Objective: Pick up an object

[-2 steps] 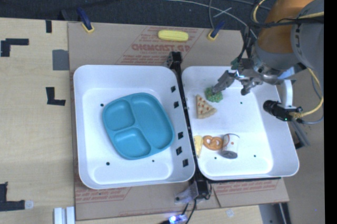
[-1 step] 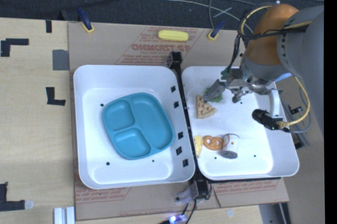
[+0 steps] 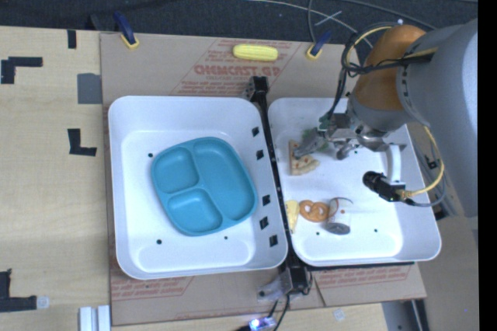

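Right bin (image 3: pixel 419 248): gripper (image 3: pixel 314 140) low in its upper left part, near the divider; finger state cannot be told, wrist blocks them. Tan wedge-shaped piece (image 3: pixel 303 163) just below it, long axis roughly upright in frame. Pretzel-like ring (image 3: pixel 314 210) and grey disc (image 3: pixel 337 228) lower centre, open floor to their right. Left bin (image 3: pixel 128 244) holds blue divided plate (image 3: pixel 203 184).

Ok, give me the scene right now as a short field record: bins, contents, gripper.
left bin: holds a blue divided plate
right bin: holds a pretzel, a tan food piece, a grey disc
gripper: low over the right bin's upper part, near the tan food piece
grip state: cannot tell
outside bins: yellow object on the cardboard behind
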`<state>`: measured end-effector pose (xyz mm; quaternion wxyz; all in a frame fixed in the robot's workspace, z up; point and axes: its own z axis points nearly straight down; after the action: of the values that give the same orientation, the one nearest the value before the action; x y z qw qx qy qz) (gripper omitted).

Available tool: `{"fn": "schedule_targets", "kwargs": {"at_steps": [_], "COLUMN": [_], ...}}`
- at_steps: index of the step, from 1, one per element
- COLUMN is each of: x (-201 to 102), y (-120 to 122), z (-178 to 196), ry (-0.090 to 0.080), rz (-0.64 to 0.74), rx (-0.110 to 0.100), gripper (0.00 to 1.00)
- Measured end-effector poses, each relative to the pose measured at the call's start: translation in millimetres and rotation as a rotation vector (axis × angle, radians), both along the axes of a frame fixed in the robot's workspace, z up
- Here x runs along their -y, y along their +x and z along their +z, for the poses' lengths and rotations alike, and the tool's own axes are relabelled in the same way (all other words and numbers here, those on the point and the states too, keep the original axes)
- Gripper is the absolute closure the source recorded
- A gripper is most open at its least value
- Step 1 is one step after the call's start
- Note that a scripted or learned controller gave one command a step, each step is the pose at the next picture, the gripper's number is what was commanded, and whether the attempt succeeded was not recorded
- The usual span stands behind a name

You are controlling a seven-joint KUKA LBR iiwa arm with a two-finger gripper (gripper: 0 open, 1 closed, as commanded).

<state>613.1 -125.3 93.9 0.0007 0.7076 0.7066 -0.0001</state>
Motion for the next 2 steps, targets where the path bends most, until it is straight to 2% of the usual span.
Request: {"fn": "schedule_targets", "kwargs": {"at_steps": [1, 2], "x": [-2, 6], "y": [2, 0], "z": [14, 62], "ry": [0.002, 0.000], "rz": [0.004, 0.002], "rx": [0.005, 0.002], "gripper": [1.00, 1.00]}}
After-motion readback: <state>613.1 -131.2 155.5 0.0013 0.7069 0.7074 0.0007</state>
